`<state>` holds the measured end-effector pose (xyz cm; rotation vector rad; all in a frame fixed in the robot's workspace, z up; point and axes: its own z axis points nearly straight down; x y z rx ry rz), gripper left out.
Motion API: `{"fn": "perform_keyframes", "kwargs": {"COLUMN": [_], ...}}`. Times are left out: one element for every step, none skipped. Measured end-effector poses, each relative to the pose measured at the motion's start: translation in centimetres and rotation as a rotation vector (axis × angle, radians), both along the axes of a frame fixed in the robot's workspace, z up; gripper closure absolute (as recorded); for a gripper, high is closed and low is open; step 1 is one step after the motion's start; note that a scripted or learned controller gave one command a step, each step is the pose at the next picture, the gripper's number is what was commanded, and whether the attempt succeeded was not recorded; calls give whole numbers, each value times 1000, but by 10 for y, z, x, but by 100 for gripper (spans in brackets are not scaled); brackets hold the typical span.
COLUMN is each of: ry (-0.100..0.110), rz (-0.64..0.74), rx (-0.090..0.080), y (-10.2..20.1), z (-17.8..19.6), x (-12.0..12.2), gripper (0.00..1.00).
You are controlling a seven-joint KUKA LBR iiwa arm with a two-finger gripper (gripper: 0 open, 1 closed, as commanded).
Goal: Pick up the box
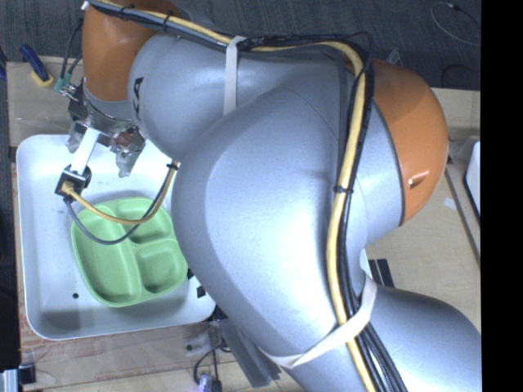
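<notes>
Your shallow pale-green plastic box [127,256], moulded into three compartments, lies flat on the floor of the white plastic bin [37,227]. It sits just below the hand [105,149] as you look at the frame, and slightly toward the arm's side of it. A narrow strip of bare bin floor shows between the hand's tip and the nearest rim of the green box, so the two are close but apart. You cannot tell how high the hand hangs above that floor. The side of the green box away from the hand runs under the arm's bulk.

You cannot tell how far the hand is open, and you see nothing gripped in it. It points down over the far left part of the bin. The orange band [114,39] sits right behind it, and from there the thick grey arm [278,219] sweeps back across most of the frame to the lower right.

Beyond the green box from the hand, a small dark speck [76,295] lies on the bin floor. Behind the hand, outside the bin, a small blue-and-yellow thing [34,62] rests on the pale wooden counter [462,104].
</notes>
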<state>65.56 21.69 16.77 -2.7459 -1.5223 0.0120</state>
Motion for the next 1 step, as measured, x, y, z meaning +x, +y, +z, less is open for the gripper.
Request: {"fn": "perform_keyframes", "kwargs": {"ry": [-3], "rz": [32], "rx": [1], "y": [-150], "z": [67], "x": [1], "gripper": [0]}}
